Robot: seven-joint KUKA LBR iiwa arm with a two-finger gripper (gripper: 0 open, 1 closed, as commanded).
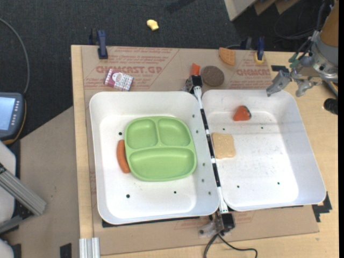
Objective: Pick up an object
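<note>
A red strawberry-like object (242, 113) lies near the back of the right bin (279, 192). A tan square of bread (223, 145) rests against that bin's left wall. An orange sausage (122, 156) lies in the left bin (107, 198) beside a green divided plate (159, 147). My gripper (290, 85) hovers above the right bin's back right corner, fingers spread open, nothing between them. It stands right of the strawberry and apart from it.
Behind the bins on the cardboard lie a brown round disc (213, 75), an orange wedge (227, 56), a small red piece (195, 68) and a pink-white packet (118, 79). Blue clamps (101, 43) hold the board's back edge. A yellow bit (153, 24) lies on the dark floor.
</note>
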